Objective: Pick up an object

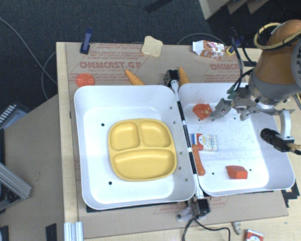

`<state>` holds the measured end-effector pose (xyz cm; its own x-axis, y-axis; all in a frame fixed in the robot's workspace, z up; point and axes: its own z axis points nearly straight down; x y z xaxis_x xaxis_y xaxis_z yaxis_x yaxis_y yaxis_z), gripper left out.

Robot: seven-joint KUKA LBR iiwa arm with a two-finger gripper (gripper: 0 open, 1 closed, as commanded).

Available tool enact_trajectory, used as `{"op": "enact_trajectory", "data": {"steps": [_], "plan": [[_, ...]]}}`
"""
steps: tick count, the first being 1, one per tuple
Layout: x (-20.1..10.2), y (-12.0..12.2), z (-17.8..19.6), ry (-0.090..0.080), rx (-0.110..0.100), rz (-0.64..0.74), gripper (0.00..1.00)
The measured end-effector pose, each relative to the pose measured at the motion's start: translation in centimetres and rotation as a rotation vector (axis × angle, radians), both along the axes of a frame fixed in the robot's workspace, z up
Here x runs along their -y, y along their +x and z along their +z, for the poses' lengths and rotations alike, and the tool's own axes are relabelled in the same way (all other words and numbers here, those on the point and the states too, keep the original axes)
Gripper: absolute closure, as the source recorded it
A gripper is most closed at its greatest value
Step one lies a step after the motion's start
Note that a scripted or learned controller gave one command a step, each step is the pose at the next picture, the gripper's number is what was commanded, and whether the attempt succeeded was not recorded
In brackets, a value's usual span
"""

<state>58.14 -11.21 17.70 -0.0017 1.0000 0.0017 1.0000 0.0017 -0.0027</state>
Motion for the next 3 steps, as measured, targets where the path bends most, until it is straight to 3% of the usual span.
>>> {"op": "enact_trajectory", "data": {"steps": [1, 2, 3], "plan": [[-2.0, 5.0, -8.7, -0.001, 0.001, -0.001, 0.00], [0.0, 8.5, -8.7, -0.003, 0.005, -0.001, 0.00], [-1.8, 8.5, -9.2, -0.001, 0.002, -0.001, 0.00]]}}
